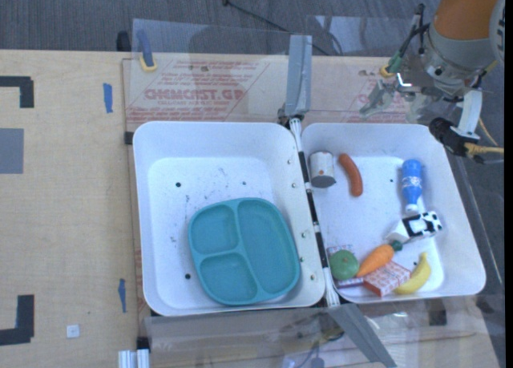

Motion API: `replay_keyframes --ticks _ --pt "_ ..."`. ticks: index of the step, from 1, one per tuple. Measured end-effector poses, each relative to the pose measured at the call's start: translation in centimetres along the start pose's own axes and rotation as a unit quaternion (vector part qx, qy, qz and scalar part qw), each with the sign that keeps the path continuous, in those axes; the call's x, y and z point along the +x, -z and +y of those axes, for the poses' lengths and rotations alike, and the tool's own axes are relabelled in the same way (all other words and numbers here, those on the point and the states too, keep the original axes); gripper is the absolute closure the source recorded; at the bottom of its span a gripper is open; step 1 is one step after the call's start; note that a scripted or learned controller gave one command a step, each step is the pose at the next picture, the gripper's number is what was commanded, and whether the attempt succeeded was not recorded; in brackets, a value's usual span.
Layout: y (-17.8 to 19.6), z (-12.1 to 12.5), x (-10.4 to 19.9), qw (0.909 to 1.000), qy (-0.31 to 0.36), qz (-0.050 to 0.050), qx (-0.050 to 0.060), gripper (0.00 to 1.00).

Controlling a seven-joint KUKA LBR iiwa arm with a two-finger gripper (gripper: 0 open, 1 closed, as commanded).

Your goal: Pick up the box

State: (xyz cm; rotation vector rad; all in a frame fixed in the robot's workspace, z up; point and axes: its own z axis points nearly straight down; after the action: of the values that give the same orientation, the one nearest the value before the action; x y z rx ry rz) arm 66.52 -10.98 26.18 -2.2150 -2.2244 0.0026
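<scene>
- The box (386, 280), red and small, lies flat at the near edge of the right bin (473, 278).
- It is crowded: the carrot (375, 260) lies against its far side, the banana (415, 275) touches its right end, and the green ball (345, 264) sits just to its left.
- A blue bottle (411, 184), sausage (351, 175) and small can (322, 169) lie farther back; a teal tray (242, 251) sits in the left bin (152, 158).
- The gripper (401, 90) hangs above the bin's far right corner, well apart from the box; I cannot tell whether it is open or closed.
- Likely risk: descending among such tight neighbours, it may catch the carrot or banana instead, or push the box against the wall.
</scene>
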Motion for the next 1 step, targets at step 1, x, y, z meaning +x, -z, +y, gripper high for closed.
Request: replay_keyframes --ticks 1 --pt "-7.83 -4.75 6.07 0.9914 0.131 0.000 0.000 0.00"
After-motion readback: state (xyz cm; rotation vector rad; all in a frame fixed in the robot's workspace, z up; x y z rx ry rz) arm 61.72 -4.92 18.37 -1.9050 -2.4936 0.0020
